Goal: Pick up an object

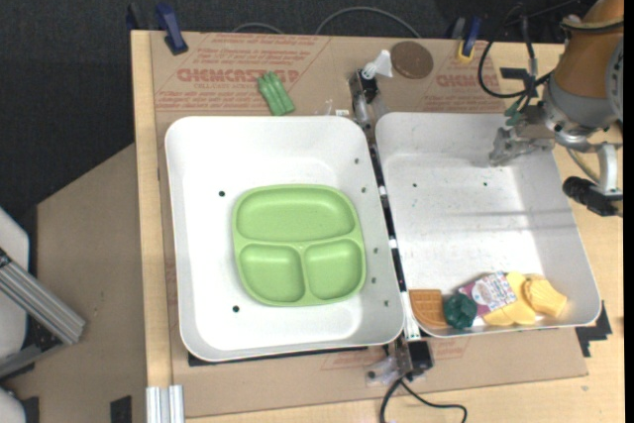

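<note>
Beside two bins, one gripper

Smooth, matt green plastic divided plate sits in a glossy white plastic bin on printed brown cardboard.

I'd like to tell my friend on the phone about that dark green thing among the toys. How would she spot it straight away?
Look at the right bin, then along its near edge, where a small heap of objects lies. The green piece sits toward the left of that heap, between a flat orange-brown block and a pink-and-white packet. It is the heap's one dark, bluish-green thing; the rest are orange, pink or yellow.
</note>
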You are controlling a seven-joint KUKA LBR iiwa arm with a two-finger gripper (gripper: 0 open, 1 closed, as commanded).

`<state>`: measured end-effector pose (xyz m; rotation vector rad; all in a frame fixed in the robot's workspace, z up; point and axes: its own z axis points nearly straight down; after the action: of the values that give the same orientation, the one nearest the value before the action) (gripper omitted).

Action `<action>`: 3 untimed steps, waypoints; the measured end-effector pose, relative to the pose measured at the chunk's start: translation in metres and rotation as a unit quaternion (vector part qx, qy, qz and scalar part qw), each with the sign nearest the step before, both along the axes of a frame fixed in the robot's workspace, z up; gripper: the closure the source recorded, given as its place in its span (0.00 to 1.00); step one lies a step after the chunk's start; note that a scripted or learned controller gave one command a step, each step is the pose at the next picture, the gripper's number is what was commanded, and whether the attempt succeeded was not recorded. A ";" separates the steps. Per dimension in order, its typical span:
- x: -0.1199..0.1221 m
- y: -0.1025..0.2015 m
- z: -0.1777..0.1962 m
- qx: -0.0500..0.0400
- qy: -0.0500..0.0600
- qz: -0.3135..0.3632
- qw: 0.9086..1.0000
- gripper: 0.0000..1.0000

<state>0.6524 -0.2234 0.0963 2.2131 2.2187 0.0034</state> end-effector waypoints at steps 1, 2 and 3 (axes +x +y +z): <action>-0.005 -0.001 0.066 0.000 -0.001 -0.002 1.000 1.00; -0.073 0.044 0.129 0.003 0.004 -0.001 1.000 1.00; -0.067 0.044 -0.005 0.004 0.009 -0.001 1.000 1.00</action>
<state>0.5857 -0.1790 0.0908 2.2282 2.2280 -0.0075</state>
